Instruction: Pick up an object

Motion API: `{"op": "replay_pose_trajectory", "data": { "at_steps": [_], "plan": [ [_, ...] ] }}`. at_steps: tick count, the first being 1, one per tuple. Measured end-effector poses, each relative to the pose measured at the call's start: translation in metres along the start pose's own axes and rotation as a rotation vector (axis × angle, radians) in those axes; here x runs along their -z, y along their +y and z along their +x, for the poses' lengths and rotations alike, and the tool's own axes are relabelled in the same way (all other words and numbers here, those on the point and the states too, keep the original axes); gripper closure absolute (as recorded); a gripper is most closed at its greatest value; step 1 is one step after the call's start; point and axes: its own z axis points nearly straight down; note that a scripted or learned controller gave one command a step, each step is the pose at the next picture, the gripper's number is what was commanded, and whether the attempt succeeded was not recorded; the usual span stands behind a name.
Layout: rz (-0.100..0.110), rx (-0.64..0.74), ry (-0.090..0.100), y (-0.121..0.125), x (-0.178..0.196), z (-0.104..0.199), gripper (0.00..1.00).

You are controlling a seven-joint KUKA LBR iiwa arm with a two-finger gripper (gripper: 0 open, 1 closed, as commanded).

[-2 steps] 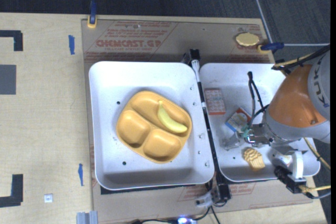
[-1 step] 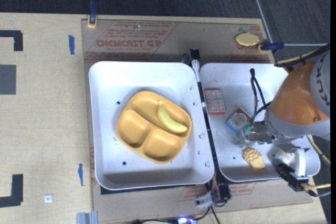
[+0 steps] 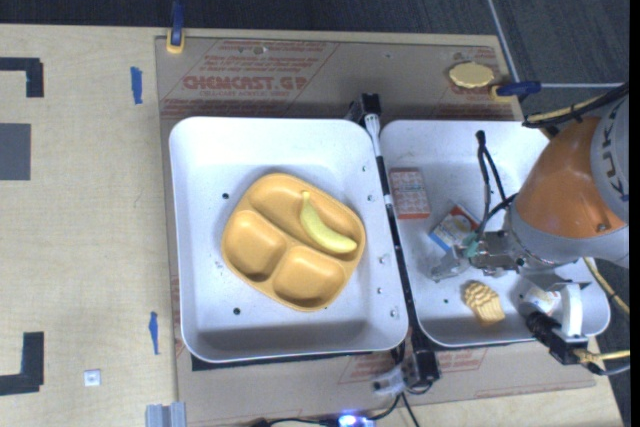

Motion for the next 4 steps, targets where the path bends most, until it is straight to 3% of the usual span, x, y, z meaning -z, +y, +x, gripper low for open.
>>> {"op": "replay_pose_trajectory", "data": {
  "at_steps": [1, 2, 3, 4],
  "plan": [
    [0.006, -0.001, 0.0, -0.002, -0.011, 0.008, 0.0],
    [0.0, -0.001, -0.001, 0.0, 0.0, 0.008, 1.0],
    [0.0, -0.001, -0.001, 0.0, 0.0, 0.008, 0.0],
    [0.007, 0.0, 0.002, -0.002, -0.011, 0.01, 0.0]
  ]
}}
